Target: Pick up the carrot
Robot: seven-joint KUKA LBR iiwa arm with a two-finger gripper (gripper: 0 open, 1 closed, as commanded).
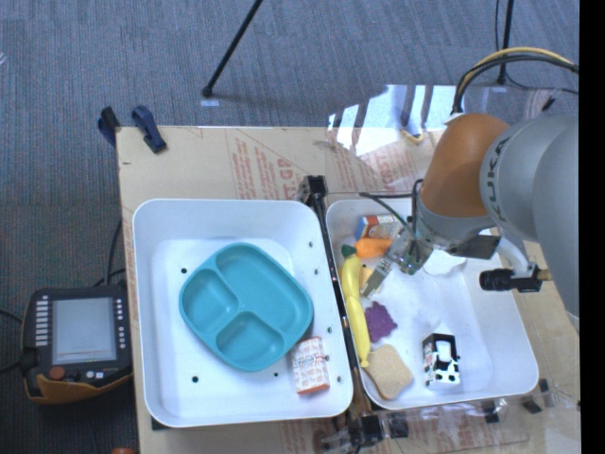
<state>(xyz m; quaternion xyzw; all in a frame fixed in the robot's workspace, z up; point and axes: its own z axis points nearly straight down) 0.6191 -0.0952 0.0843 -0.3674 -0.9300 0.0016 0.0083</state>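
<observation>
Because the small orange carrot (372,248) sits at eleven o'clock in the right white bin (515,343), I hover my gripper (386,270) just beside it; jaw state I cannot tell.

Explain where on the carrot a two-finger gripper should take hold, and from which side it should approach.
Grip the carrot across its thick orange middle, coming straight down from above. It lies flat near the far left corner of the right bin, with a small box behind it and the banana in front, so side approaches look crowded. The gripper hangs just beside it.
</observation>
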